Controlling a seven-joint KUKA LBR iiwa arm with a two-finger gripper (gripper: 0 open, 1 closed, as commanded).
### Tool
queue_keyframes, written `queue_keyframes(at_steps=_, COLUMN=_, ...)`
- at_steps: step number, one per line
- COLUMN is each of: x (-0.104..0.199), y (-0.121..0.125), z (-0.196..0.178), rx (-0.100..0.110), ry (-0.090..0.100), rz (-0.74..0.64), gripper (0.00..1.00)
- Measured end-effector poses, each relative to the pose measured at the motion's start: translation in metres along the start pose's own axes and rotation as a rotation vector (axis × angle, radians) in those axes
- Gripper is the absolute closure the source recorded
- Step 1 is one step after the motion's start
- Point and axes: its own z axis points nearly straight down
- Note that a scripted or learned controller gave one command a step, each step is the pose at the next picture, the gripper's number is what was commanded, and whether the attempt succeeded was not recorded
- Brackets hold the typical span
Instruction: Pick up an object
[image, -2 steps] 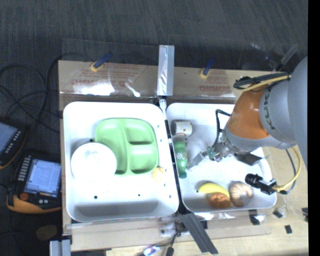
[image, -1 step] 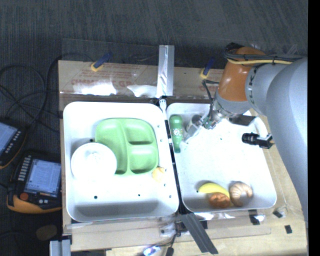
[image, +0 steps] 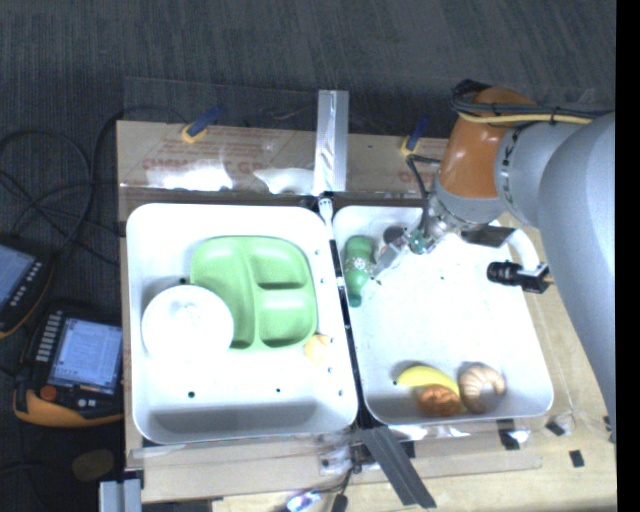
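One grey robot arm (image: 560, 200) with an orange band above its wrist reaches in from the right side of the view, over the far part of the right bin (image: 500, 330). Its gripper (image: 385, 258) points down and to the left, toward that bin's far-left corner. The fingertips lie right against a green object (image: 355, 262), a rounded piece with a darker green stem-like end pointing toward the near side. From this angle I cannot tell how far apart the fingers are, or whether the green object is between them or just beside them. The green object lies against the wall that divides the two bins.

Elsewhere in the right bin, three small items are clustered at the near-right corner, well apart from the gripper: a yellow banana-shaped piece (image: 425, 377), a reddish-brown rounded item (image: 440, 400) touching it, and a tan shell-like item (image: 482, 385) just beside them.

The left bin (image: 200, 410) holds a green divided tray (image: 262, 290) with several compartments, lying flat. A round white plate (image: 187, 320) overlaps the tray's left edge. A small pale yellow item (image: 317, 347) sits at the tray's near-right corner, close to the dividing wall.

Both white bins rest side by side on a bench (image: 230, 160).
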Motion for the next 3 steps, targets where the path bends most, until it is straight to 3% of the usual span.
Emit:
queue_keyframes(at_steps=1, x=-0.038, y=-0.013, z=0.009, rx=0.009, ry=0.017, rz=0.046, gripper=1.00)
queue_keyframes(at_steps=2, x=0.009, y=0.022, z=-0.084, rx=0.008, ry=0.012, rz=0.264, gripper=1.00)
queue_keyframes(at_steps=3, x=0.059, y=0.056, z=-0.084, rx=0.012, ry=0.013, rz=0.580, gripper=1.00)
